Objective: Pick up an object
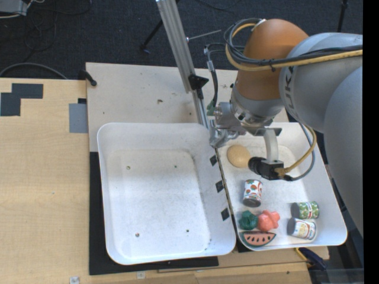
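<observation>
Tan egg-shaped ball [238,155] lies in right bin [331,218], near top, smooth and pale brown. Hand [222,136] sits just left of it, by bin edge; cannot tell if open or shut. Below: small can [252,192], watermelon slice toy [259,239], red toy [268,220]. Left bin [154,194] white. Surface [41,182] light wood. Floor [89,22] dark.

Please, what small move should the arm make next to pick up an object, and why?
Probably shift the tool a little toward the tan egg-shaped object and lower it. The tool sits at the right bin near the divider, just up-left of that object, which lies apart from the cans and toys, so it seems the easiest target.
</observation>
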Available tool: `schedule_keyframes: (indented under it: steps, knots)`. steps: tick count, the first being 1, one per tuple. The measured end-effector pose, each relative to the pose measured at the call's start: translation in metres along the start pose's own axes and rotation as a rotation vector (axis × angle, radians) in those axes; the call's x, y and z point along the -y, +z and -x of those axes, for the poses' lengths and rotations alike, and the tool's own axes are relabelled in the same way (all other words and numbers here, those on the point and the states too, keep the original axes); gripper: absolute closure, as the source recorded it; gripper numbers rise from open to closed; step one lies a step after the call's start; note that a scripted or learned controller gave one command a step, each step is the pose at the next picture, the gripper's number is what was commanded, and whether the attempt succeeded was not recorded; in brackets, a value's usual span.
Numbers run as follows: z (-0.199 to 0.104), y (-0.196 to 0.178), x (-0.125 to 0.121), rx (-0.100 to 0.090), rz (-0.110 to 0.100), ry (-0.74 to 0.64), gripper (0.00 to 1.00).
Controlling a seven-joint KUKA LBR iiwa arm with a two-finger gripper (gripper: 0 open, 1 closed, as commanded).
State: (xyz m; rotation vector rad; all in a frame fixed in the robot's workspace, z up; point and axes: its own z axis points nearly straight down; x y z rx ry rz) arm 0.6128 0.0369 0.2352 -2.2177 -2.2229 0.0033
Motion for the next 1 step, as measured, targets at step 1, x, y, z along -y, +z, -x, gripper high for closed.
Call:
schedule_keyframes:
  steps: [1]
  knots:
    - [-0.0490,0.0067,0.0153,-0.002,-0.003,-0.001,1.00]
